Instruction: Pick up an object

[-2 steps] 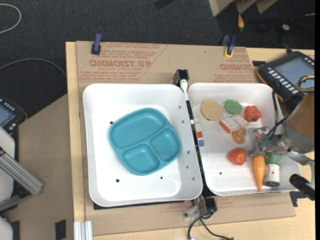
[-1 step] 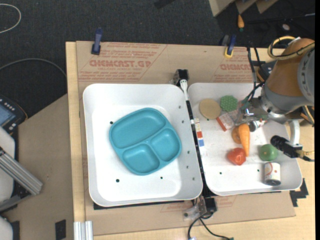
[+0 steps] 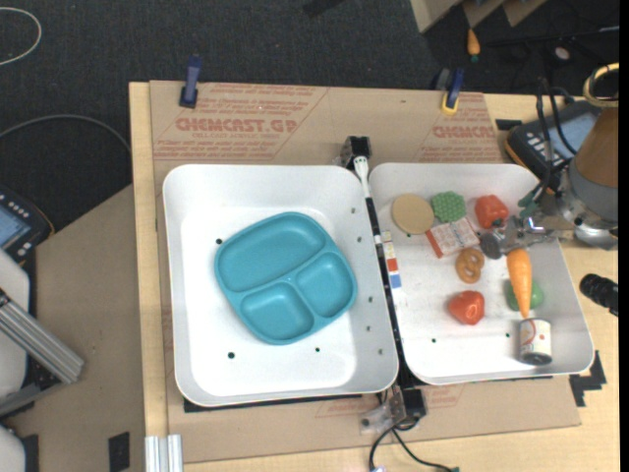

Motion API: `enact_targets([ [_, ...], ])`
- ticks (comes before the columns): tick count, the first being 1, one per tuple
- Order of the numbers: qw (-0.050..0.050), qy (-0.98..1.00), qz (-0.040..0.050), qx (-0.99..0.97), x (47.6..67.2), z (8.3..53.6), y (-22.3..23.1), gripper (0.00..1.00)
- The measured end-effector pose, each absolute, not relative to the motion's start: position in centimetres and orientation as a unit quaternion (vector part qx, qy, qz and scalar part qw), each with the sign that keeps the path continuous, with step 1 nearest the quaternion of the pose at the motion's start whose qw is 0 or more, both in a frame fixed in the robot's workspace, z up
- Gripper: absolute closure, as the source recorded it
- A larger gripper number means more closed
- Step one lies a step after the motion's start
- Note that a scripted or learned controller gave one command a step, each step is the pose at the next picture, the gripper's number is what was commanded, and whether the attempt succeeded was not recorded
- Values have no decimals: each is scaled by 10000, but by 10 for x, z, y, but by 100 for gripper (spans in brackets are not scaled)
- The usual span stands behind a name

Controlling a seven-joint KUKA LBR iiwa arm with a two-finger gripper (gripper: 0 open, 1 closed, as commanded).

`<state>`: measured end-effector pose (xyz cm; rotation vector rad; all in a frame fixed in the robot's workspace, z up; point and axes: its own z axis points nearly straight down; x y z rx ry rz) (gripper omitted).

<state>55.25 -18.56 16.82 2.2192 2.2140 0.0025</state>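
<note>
The right bin (image 3: 428,354) holds several small items: a tan round cookie (image 3: 413,213), a green round piece (image 3: 449,206), a red piece (image 3: 489,209), a red-and-white packet (image 3: 451,236), a pretzel (image 3: 470,264), an orange carrot (image 3: 520,278), a red tomato (image 3: 467,307) and a small can (image 3: 535,340). My gripper (image 3: 506,238) reaches in from the right and hangs low over the bin's right part. It sits between the red piece and the carrot's top, just right of the packet. Nothing shows clearly in its grasp.
The left bin (image 3: 187,264) holds a blue divided plate (image 3: 283,276). A green piece (image 3: 510,296) lies partly under the carrot. The grey arm (image 3: 595,180) crosses the right bin's far right rim. Cables and clamps lie behind the bins.
</note>
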Motion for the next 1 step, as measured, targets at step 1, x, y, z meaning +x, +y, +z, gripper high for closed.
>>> enact_targets([
  [1,28,7093,29,7049,537,237,-127,100],
])
